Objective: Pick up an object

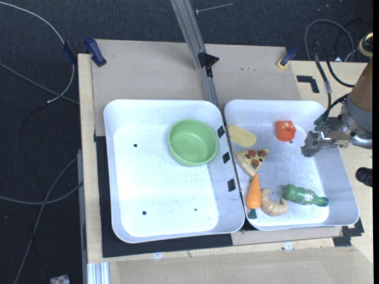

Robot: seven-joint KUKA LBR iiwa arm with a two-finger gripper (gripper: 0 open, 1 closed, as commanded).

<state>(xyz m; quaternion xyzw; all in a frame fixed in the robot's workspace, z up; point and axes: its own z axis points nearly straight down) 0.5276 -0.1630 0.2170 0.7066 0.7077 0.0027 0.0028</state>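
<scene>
My gripper point(312, 145) hangs over the right side of the right bin point(334, 215), a short way right of a red pepper-like toy point(285, 131). Nothing shows between its fingers. Also in that bin lie a pale yellow oval piece point(242, 136), a pizza slice point(251, 159), an orange carrot point(253, 192), a tan croissant point(273, 205) and a green bottle point(304, 196) on its side. The green bottle lies below the gripper, toward the front edge.
A green bowl point(192, 141) sits in the left bin point(136, 218) near its upper right corner. A metal pole point(188, 25) slants down to the gap between the bins. Cables lie on the dark floor at left and upper right.
</scene>
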